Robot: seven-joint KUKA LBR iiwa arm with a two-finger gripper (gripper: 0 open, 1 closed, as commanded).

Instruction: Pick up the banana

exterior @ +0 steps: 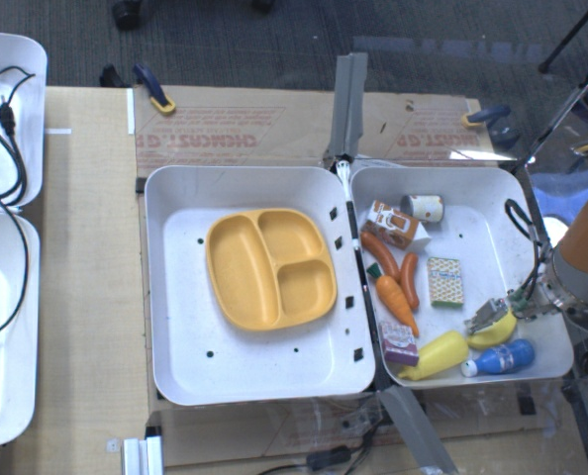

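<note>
The banana (pixel 496 332) is a short yellow curved piece lying in the right bin (pixel 472 181) near its front right corner. It is wedged between a yellow squeeze bottle (pixel 437 355) and a blue bottle (pixel 502 359). My gripper (pixel 488 315) reaches in from the right edge and sits low over the banana's upper side, touching or nearly touching it. The gripper's metal tip covers part of the banana's top.
The right bin also holds two carrots (pixel 397 300), a sponge-like green block (pixel 445 281), a brown carton (pixel 393 224), a small can (pixel 425 208) and a pink packet (pixel 398 342). A yellow divided plate (pixel 271 265) lies in the left bin (pixel 175 295). A black cable (pixel 522 221) runs along the right bin's wall.
</note>
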